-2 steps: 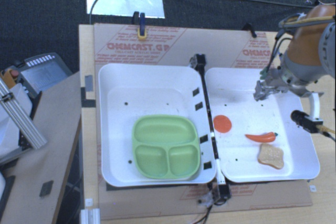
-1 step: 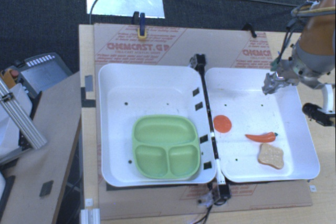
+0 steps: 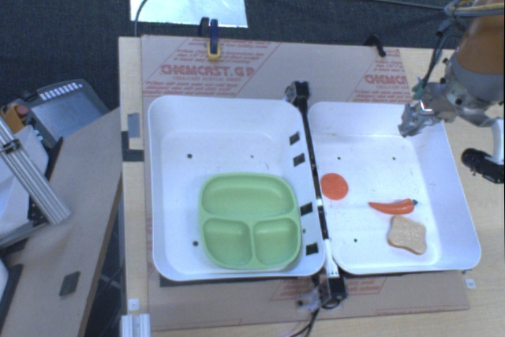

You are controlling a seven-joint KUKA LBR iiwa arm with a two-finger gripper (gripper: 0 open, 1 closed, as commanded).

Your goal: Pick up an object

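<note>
Reach is the step in hand, as far as I can judge from where I stand. The gripper (image 3: 412, 122) hangs over the far right corner of the right bin (image 3: 359, 121), close to its back wall, and I see nothing between its fingers. Whether they are spread or pressed together I cannot tell; they are small and blurred against the white.

Three things lie in this bin, all toward its near side and well apart from the gripper. An orange disc (image 3: 334, 186) sits near the divider between the two bins. A red pepper (image 3: 392, 207) lies on its side to the right of the disc, with its green stem pointing right. Just below the pepper, near the front edge, rests a piece of toast (image 3: 407, 235). The left bin (image 3: 170, 122) holds a green tray (image 3: 250, 221) with three compartments, and none of them holds anything.

I think the grasp is not yet begun. The next move calls for the arm to travel toward the near side of the right bin, choose one thing, and come down over it. The pepper looks the easiest, since it is narrow; the disc and the toast lie flat and may slip out.
</note>
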